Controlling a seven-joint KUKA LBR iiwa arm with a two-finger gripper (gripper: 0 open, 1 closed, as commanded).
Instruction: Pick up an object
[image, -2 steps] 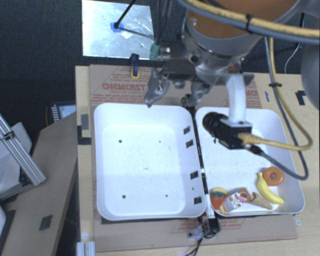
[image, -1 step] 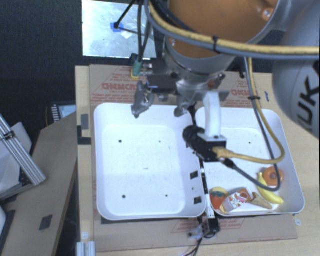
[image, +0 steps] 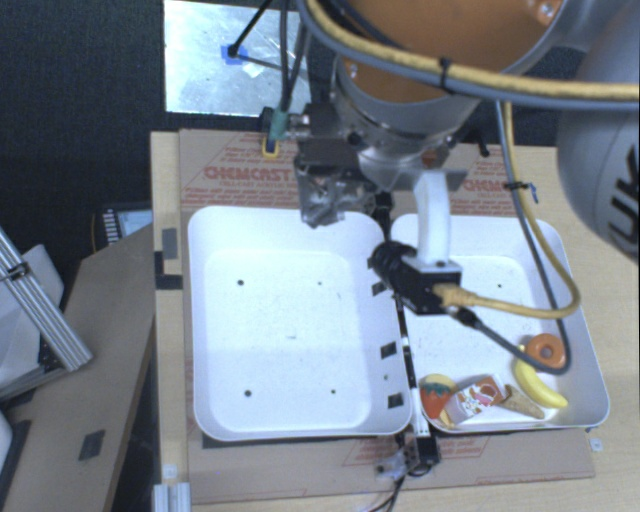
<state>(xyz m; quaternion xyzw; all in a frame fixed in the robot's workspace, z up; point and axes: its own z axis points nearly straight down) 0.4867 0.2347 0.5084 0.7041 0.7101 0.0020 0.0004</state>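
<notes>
My gripper (image: 326, 204) hangs under the large grey and orange wrist, above the far edge of the left bin (image: 203, 330). Nothing shows beneath it but bare white floor. The objects lie in the near corner of the right bin (image: 578, 318): a yellow banana (image: 540, 387), an orange ring-shaped piece (image: 545, 350), a red and white packet (image: 471, 398), an orange-red round piece (image: 436, 396) and a small tan cone (image: 521, 404). The gripper is far from all of them, up and to the left.
A white bracket (image: 432, 228) with a black block (image: 410, 277) and a yellow cable (image: 520, 305) hangs from the arm over the divide between the bins. Cardboard (image: 240, 165) lies under both bins. A metal frame (image: 40, 320) stands at the left.
</notes>
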